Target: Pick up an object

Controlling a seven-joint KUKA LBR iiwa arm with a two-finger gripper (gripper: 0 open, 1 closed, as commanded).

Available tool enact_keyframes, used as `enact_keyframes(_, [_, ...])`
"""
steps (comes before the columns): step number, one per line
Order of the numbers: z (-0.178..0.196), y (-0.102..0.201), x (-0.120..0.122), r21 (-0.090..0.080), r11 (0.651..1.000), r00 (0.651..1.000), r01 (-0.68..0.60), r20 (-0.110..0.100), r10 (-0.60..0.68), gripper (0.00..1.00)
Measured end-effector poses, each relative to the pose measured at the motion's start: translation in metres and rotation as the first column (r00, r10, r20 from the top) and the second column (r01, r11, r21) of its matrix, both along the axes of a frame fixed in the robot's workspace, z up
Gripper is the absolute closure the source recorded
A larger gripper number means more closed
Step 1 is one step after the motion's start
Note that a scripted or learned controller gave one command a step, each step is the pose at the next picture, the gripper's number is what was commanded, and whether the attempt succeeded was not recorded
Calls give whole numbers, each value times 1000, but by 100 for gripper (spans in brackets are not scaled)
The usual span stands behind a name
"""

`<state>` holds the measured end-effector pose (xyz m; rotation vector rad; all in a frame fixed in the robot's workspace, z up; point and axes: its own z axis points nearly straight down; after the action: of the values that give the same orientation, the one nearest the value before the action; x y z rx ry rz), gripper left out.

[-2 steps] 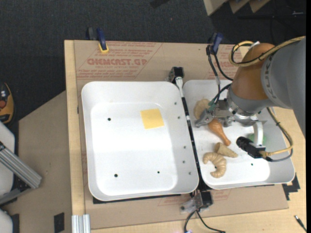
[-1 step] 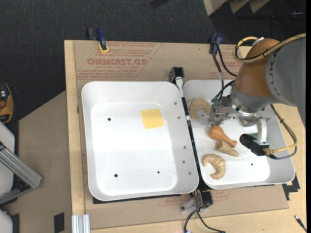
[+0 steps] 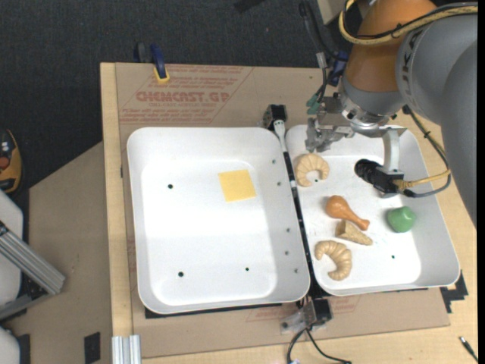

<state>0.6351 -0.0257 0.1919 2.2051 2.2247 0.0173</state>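
My gripper (image 3: 321, 139) hangs over the far left corner of the right bin (image 3: 424, 275), just behind a pale croissant (image 3: 311, 168). Nothing is visibly held in it. Further forward in the same bin lie an orange-brown drumstick (image 3: 346, 209), a small tan wedge (image 3: 357, 238) touching it, and a second croissant (image 3: 336, 258) near the front. A green rounded piece (image 3: 401, 218) sits towards the right wall. In the left bin (image 3: 151, 279) a flat yellow square (image 3: 237, 185) lies alone.
The two bins meet along a dark seam (image 3: 295, 211) with clips at either end. The arm's grey body and orange band (image 3: 386, 36) loom over the right bin's back right corner. A blue-and-yellow clamp (image 3: 158, 62) sits at the board's far edge.
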Motion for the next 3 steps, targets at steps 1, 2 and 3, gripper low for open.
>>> enact_keyframes(1, [-7, 58, 33, -1, 1000, 1000, 2, -9, -2, 100])
enact_keyframes(2, [321, 91, 31, 0, 1000, 1000, 5, 8, -5, 100])
enact_keyframes(3, [171, 120, -23, -2, 1000, 999, 6, -33, -6, 100])
